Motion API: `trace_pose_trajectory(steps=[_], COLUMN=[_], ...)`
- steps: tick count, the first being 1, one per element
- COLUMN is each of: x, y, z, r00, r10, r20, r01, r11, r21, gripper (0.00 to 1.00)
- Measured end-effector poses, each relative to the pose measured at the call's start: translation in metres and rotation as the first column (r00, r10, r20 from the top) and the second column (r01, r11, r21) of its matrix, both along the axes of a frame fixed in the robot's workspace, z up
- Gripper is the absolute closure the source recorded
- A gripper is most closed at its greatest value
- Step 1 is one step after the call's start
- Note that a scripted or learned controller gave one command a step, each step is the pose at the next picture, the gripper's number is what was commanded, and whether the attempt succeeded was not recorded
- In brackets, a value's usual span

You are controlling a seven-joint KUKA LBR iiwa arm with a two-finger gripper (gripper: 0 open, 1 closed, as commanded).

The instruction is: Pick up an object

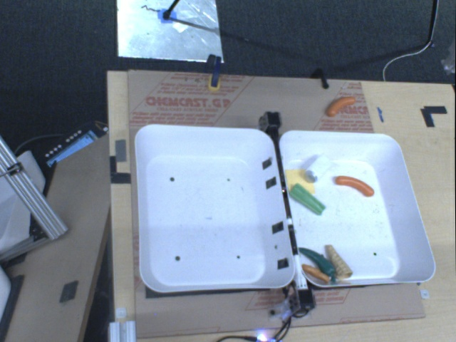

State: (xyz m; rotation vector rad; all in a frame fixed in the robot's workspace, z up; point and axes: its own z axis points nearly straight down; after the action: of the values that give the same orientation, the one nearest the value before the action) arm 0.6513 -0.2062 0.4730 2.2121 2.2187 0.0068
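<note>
The right bin (410, 212) holds several small objects. An orange sausage (355, 184) lies near its middle right. A green pickle-like piece (307, 201) rests on a yellow block (298, 180) by the bin's left wall, with a pale white item (314, 167) just above them. At the front left corner lie a dark green piece (318, 260), a small orange carrot-like piece (315, 273) and a tan corn-like piece (338, 261).
The left bin (206, 209) sits beside the right one, joined by black clips (272, 184). Another orange sausage (340, 106) lies on the cardboard behind the right bin. A yellow and blue clamp (214, 73) sits at the bench's back edge.
</note>
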Motion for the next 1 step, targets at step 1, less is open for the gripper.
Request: trace_pose_trajectory(steps=[1], x=[-0.0231], y=[0.0241], z=[0.0356], r00=[1.000], r10=[0.004], r20=[-0.002], r01=[-0.004], r11=[1.000], r21=[0.002], gripper=[1.00])
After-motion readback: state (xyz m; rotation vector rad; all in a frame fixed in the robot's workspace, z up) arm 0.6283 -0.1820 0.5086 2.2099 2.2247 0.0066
